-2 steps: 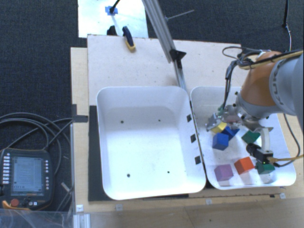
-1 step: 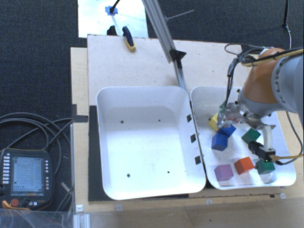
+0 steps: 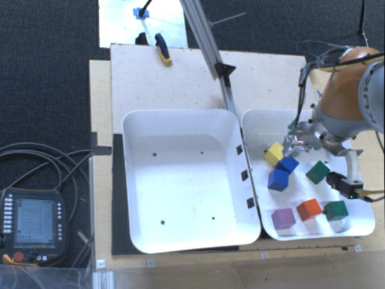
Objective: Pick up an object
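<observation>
Seemingly light and rigid, the yellow cube point(image 3: 274, 153) wants gripping across opposite flat faces; whether the gripper point(image 3: 296, 142) is open or closed cannot be told.

The arm point(image 3: 352, 92) reaches into the right bin point(image 3: 361, 224), its gripper point(image 3: 296, 143) low beside a yellow block point(image 3: 274, 153) and blue block point(image 3: 289, 164). A second blue block point(image 3: 278, 180), two green blocks point(image 3: 317, 172), an orange block point(image 3: 309, 209) and a purple block point(image 3: 283, 218) lie nearby.
</observation>
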Controlling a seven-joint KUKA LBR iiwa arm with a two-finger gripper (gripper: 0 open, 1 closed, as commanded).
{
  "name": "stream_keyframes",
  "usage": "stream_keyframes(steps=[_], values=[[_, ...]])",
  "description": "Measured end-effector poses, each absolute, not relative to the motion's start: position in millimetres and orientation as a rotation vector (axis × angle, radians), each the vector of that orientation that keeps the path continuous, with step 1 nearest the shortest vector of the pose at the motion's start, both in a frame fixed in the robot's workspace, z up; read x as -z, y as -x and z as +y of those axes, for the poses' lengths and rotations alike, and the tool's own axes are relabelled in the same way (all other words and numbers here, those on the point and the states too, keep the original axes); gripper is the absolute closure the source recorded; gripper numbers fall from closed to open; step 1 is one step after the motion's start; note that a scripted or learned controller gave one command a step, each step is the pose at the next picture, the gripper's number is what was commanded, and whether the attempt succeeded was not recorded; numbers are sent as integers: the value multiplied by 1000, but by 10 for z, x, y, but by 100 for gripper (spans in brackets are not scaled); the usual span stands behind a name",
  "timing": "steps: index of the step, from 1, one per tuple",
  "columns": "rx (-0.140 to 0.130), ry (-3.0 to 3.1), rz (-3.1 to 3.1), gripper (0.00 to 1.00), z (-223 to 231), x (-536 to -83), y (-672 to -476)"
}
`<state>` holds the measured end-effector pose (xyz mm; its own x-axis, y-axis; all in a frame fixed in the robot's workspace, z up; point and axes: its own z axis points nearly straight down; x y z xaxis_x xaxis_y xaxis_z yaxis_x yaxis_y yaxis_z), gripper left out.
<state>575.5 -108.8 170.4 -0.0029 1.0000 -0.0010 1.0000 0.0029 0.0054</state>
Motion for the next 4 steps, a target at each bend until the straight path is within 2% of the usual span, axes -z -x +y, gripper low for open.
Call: stream_keyframes(steps=[2, 4], values=[[-7, -2211, 2222, 100, -1071, -2894, -5771], [-2, -2212, 2233, 100, -158, -2699, -5782]])
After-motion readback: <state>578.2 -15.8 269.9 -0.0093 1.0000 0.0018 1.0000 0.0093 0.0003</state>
